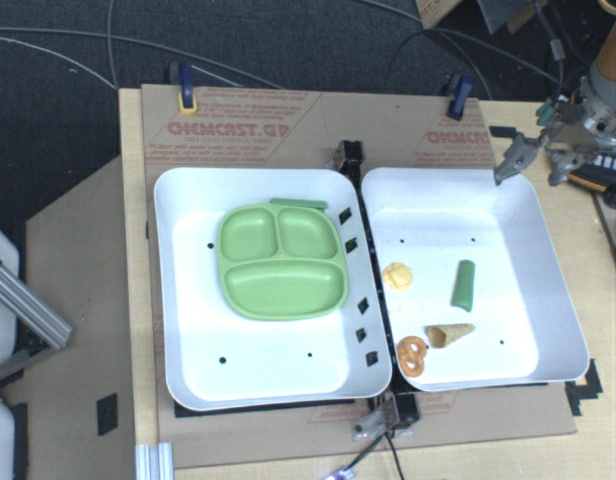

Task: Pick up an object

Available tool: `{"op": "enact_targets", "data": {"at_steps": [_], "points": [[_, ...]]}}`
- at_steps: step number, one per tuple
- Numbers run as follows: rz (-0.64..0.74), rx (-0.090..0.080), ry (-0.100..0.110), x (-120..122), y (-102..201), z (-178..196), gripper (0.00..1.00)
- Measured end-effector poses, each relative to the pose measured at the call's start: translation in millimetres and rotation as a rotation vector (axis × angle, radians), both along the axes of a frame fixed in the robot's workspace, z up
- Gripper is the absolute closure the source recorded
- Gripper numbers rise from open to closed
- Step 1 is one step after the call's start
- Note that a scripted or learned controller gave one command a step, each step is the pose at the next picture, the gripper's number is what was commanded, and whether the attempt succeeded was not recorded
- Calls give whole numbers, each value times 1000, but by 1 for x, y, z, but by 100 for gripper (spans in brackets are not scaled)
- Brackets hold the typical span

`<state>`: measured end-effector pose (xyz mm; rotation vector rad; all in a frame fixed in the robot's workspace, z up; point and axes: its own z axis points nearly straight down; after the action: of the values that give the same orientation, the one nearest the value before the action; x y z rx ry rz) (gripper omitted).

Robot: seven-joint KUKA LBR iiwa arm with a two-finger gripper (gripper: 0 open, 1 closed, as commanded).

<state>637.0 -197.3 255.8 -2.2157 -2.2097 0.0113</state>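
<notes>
The right bin [518, 228] holds several small toy foods. A green stick [463, 284] lies right of its middle, and a yellow chunk [396, 275] sits near its left wall. A tan cone [450, 334] and a brown pretzel [412, 354] lie near its front edge. My gripper [533, 166] hovers over the bin's far right corner, well away from all of them. It is open, its two fingers spread with nothing between them.
The left bin [188, 348] holds a light green sectioned plate [281, 261]. A black divider with clips [354, 238] runs between the bins. Blue clamps [187, 86] [458, 96] pin the cardboard base at the back. Cables cross the dark floor behind.
</notes>
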Motion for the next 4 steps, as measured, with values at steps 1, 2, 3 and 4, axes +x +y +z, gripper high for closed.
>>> {"op": "enact_targets", "data": {"at_steps": [1,2,3,4], "points": [[3,-3,-14,2,1,8,0],[3,-1,-8,-4,7,-38,0],[2,-1,-8,2,2,-87,0],[4,-1,-7,3,2,-151,0]]}}
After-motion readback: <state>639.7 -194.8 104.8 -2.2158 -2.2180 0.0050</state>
